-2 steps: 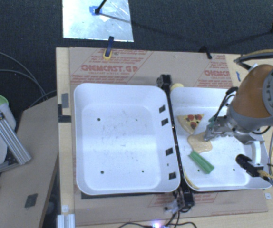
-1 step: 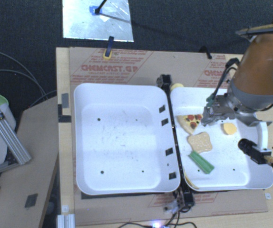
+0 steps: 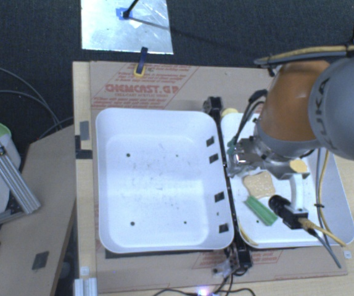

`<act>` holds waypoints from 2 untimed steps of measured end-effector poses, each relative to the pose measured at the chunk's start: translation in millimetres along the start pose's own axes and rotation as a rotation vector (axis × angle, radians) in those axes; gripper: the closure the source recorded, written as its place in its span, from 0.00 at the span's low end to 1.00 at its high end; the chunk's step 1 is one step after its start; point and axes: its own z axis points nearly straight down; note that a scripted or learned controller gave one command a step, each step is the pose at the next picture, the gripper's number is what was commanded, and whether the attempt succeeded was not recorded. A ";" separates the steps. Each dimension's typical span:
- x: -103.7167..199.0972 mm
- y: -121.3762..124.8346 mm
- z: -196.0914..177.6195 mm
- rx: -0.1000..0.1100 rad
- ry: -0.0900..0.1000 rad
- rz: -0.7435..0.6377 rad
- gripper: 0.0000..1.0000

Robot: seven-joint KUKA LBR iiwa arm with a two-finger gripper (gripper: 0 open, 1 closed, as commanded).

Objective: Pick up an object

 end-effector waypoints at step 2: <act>-103.0 -31.5 -191.6 -0.002 -0.006 0.018 1.00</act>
